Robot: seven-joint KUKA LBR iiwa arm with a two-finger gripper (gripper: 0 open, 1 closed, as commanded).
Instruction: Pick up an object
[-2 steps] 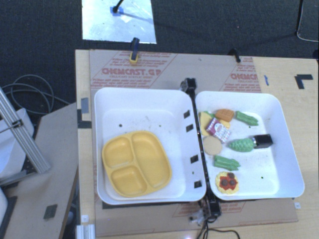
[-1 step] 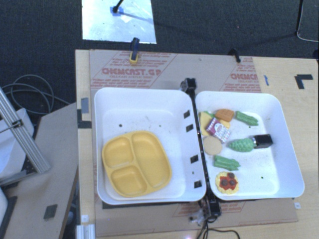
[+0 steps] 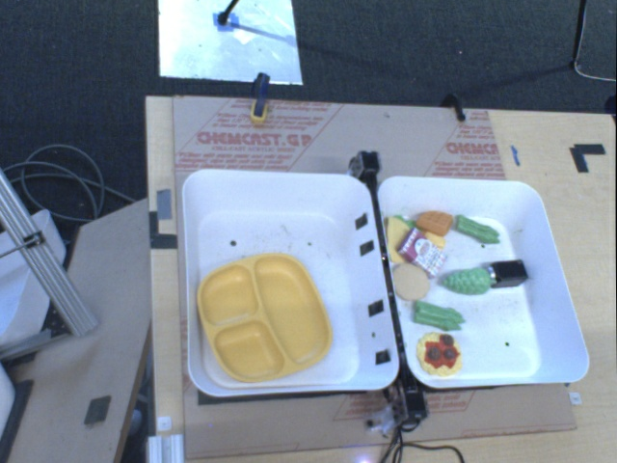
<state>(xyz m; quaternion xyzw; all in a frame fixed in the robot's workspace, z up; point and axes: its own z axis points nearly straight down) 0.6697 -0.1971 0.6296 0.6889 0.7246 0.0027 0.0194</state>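
Toy food pieces [image 3: 437, 313] loose in right bin [image 3: 525, 331], clustered near its left wall; none lifted. Yellow divided tray [image 3: 262, 313] in left bin [image 3: 280, 215]. Claw state: cannot tell. Approach, grasp, lift all remaining.

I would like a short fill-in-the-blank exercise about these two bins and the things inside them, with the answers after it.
1. The yellow tray lies in the ____ bin.
2. The yellow tray has ____ compartments.
3. The toy pizza lies in the right bin, near its ____ edge.
4. The black object touches a ____ toy.

Missing words: left; three; front; green
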